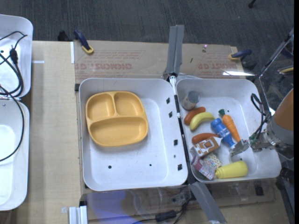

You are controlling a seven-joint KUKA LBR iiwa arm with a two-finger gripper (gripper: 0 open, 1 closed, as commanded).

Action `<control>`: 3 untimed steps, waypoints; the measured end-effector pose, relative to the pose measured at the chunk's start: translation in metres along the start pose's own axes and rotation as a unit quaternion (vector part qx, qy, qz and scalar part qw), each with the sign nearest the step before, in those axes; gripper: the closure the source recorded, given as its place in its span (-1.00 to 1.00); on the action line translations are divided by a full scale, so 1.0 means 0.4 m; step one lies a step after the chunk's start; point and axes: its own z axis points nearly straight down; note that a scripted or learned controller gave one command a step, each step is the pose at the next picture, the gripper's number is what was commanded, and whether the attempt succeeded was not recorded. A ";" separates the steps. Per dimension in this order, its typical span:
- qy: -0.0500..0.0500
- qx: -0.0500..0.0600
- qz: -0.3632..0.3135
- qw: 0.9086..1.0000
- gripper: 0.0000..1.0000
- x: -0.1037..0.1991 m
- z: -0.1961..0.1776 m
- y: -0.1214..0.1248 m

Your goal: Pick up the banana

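The yellow banana (pixel 202 120) lies in the right bin (pixel 233 90), left of centre, between an orange-red sausage (pixel 194 115) above it and a blue bottle (pixel 220 131) to its lower right. My gripper (pixel 239 147) reaches in from the right edge and hangs low over the bin's lower right part, just below the blue bottle and above a yellow bottle (pixel 231 170). It is well to the right of and below the banana, and nothing shows between its tips.
A carrot (pixel 230 126), a second sausage (pixel 203 137), a small carton (pixel 207 146), a patterned packet (pixel 208 164) and a grey can (pixel 190 98) crowd the right bin. The left bin (pixel 135 171) holds a yellow divided plate (pixel 117 118).
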 end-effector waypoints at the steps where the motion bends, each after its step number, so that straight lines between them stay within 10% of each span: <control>1: -0.002 0.000 -0.172 0.985 -1.00 -0.022 0.000 -0.004; 2: -0.005 -0.001 -0.159 0.987 -1.00 0.222 0.001 0.026; 3: -0.005 -0.001 -0.233 0.972 -1.00 0.169 -0.091 0.021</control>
